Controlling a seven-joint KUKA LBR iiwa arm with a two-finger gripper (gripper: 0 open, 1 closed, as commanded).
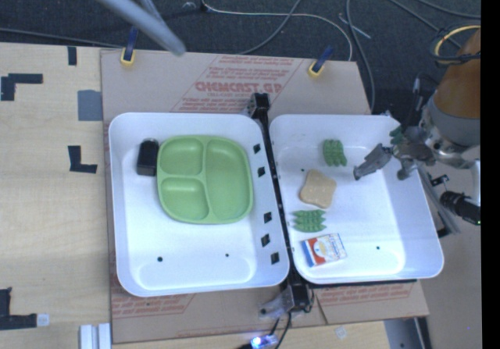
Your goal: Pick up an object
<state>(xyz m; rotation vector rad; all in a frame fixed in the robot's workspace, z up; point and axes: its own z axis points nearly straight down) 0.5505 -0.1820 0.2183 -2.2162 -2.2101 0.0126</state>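
The tool (388,158) hangs at the right of the frame, over the right bin's (414,261) upper right part, its two fingers spread wide with nothing between them. One dark finger slants down-left toward the middle of that bin.

The things to choose from lie left of it in the same bin: a dark green piece (334,152) nearest, a tan sponge-like block (318,189) just below that, a green pod-like bunch (309,220) lower still, and a small red-and-white packet (323,249) toward the bottom.

I'd go for the tan block. It looks bulky, sits apart from its neighbours, and lies clear of the bin wall. The tool should come down centred over it, fingers straddling the narrower side, then close.

The left bin (133,261) carries a green divided plate (205,179) and a small black object (148,157).
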